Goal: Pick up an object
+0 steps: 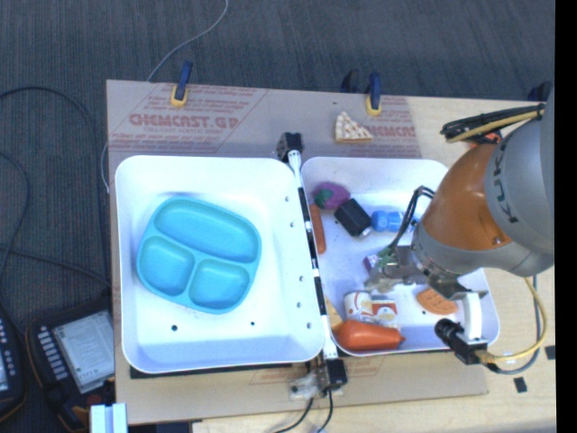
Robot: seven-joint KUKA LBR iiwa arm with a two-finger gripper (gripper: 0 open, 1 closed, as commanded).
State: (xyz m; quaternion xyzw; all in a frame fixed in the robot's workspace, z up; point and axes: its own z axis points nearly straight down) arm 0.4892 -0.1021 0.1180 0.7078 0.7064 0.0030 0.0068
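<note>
In the camera view, the grey arm with its orange band is reaching in from the right and hanging over the right bin [311, 174], its pincer [389, 269] sitting low above the bin floor, near the bin's middle. Whether the pincer is apart or together I cannot tell; the wrist is covering most of it, and nothing is showing between its tips.

Several small things are lying in that bin. Just below the pincer a white carton with red print [370, 307] is resting on its side, and below that an orange, carrot-like piece [367, 336] is lying along the near wall. Above the pincer sit a black block [352, 216], a small blue piece [388, 219] and a purple piece [330, 193]; a thin orange stick [318, 230] is lying along the left wall.

The carton looks the likeliest target, being nearest. I judge it light and fairly stiff, probably a toy, with flat faces that may be slick; taking it across its narrower width, mid-body, should be giving the firmest hold. The carrot-like piece looks rounded and smooth, so it could be rolling or squirting out unless taken at its thick middle. It is also close to the wall, leaving little finger room.

The left bin [135, 179] is holding a blue divided plate [198, 253], well apart from the arm.
</note>
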